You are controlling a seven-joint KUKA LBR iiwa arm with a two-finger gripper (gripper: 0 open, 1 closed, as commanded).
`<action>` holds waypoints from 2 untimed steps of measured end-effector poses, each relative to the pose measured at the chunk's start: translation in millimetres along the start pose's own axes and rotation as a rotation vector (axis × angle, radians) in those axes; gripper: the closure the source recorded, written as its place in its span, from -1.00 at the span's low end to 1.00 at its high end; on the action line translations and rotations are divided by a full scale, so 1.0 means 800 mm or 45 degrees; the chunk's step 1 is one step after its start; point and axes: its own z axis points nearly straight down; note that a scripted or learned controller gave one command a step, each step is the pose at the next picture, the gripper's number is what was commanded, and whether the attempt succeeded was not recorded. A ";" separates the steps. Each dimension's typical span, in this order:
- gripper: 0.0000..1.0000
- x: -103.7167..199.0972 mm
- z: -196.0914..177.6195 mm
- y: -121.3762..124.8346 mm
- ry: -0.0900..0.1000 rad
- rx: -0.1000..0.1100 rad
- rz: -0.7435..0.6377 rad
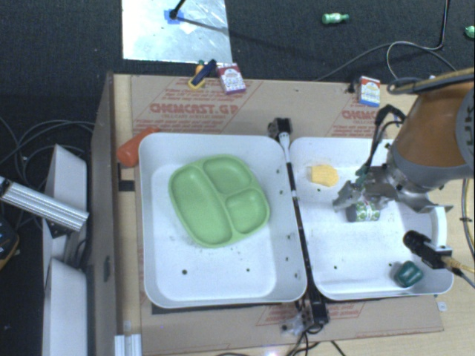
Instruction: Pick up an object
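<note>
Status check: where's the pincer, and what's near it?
Pincer low in right bin, over small can. Grasp unconfirmed. Yellow piece and teal item sit apart.

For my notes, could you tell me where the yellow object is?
The yellow object lies in the right bin, near its upper left corner, left of the end effector.

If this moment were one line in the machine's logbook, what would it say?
gripper: low in right bin, at small can | grasp: unconfirmed | yellow block, teal object: untouched | green tray: left bin
</note>
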 end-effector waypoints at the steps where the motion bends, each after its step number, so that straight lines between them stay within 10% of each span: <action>1: -1.00 -0.033 0.003 0.068 -0.001 -0.002 -0.001; 2: -1.00 -0.066 0.137 0.052 -0.001 0.001 0.002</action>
